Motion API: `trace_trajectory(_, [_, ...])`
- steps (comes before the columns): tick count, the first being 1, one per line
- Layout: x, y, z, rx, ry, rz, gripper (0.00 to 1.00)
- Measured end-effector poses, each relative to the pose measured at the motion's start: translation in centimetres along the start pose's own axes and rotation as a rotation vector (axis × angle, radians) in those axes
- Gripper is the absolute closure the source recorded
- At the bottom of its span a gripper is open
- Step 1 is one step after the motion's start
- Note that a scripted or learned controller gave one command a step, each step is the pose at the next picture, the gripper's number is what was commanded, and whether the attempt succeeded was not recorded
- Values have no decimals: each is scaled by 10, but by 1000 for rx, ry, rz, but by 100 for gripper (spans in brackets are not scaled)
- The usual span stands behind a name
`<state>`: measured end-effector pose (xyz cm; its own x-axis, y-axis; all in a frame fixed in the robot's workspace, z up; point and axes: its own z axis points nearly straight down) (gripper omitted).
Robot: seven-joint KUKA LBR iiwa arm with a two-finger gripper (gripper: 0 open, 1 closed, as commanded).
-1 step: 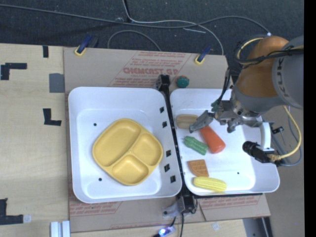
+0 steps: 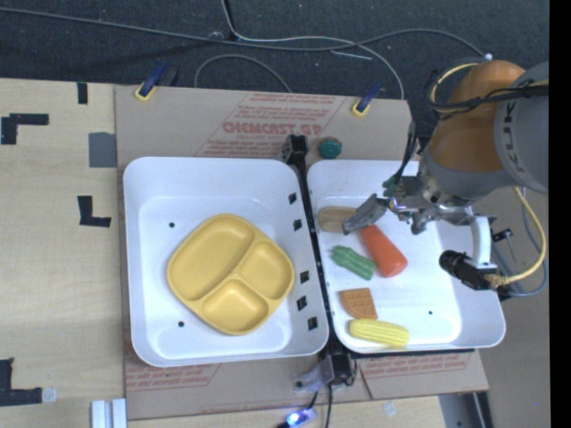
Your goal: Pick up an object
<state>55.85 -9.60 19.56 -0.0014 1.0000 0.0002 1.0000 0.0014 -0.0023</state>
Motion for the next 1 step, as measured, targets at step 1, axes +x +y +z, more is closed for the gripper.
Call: trace_trajectory(1, [-4,-1,44,3,-1,1,0])
